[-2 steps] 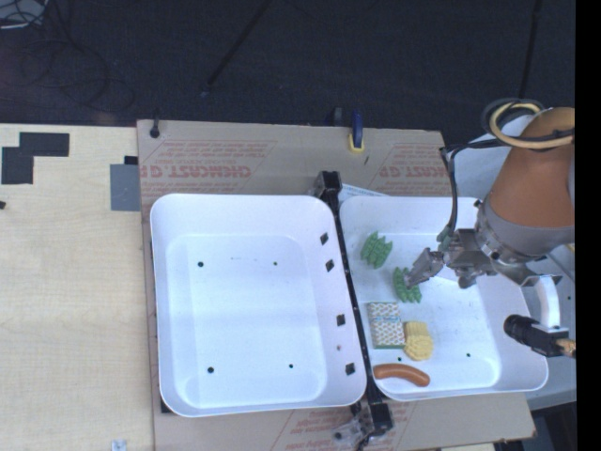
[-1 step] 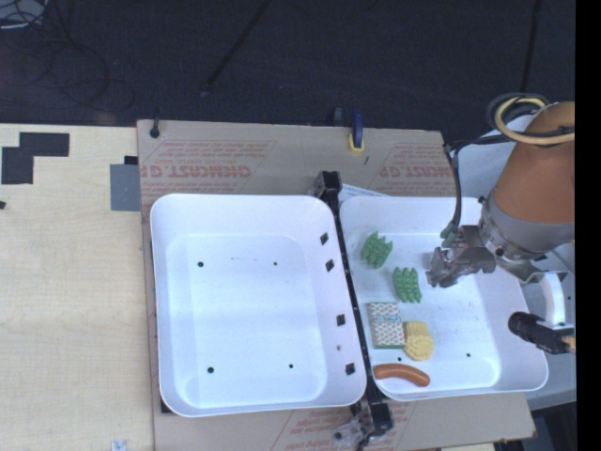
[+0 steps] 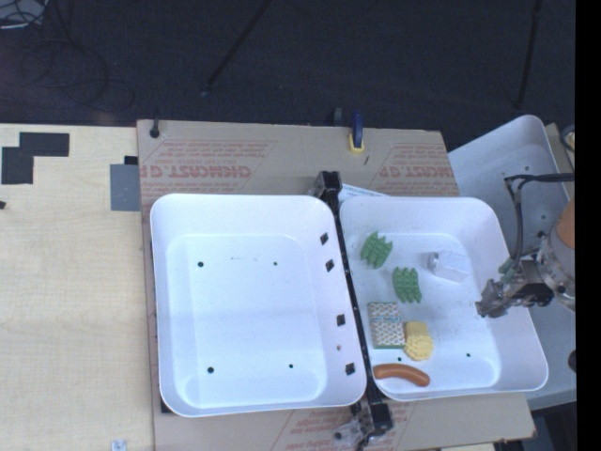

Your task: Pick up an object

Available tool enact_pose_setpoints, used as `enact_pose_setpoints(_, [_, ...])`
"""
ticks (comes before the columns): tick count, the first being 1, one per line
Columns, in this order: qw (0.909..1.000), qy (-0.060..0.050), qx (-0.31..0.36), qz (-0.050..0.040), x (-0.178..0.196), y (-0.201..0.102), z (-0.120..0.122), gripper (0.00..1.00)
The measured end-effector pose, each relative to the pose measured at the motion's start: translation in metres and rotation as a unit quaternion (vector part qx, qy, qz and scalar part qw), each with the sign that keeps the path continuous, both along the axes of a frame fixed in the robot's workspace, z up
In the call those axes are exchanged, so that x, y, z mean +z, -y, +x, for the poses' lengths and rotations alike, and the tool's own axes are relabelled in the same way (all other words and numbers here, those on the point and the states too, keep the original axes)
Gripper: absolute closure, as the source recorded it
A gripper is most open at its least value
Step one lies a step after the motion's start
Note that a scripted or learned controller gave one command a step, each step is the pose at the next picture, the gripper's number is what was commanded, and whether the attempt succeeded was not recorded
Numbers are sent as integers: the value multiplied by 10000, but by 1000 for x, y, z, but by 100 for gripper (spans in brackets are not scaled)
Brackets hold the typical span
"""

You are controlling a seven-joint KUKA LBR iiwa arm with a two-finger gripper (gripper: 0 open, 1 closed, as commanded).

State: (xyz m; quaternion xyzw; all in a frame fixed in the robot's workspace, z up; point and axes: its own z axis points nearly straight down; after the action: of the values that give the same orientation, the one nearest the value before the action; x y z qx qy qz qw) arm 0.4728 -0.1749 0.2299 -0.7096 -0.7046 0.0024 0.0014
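A pale wooden counter (image 3: 66,299) fills the left side, with dark rectangular marks near its top edge. On it lies a brown cardboard sheet (image 3: 282,158) with red print, carrying two shallow white bins side by side. Behind, the room is dark, with cables trailing across the floor. The left bin (image 3: 169,346) has bare walls. The right bin (image 3: 512,365) holds two green pieces (image 3: 377,249), a clear piece (image 3: 449,266), a patterned packet (image 3: 385,324), a yellow corn toy (image 3: 417,340) and an orange sausage (image 3: 402,375). The pincer (image 3: 495,301) sits over the right bin's right rim; whether it is apart or together, I cannot tell.
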Motion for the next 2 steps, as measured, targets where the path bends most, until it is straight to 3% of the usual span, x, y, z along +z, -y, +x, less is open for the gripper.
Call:
enact_pose_setpoints(1, [9999,89,82,3,96,-60,86,100])
enact_pose_setpoints(2, [10000,-50,58,32,27,-125,1,100])
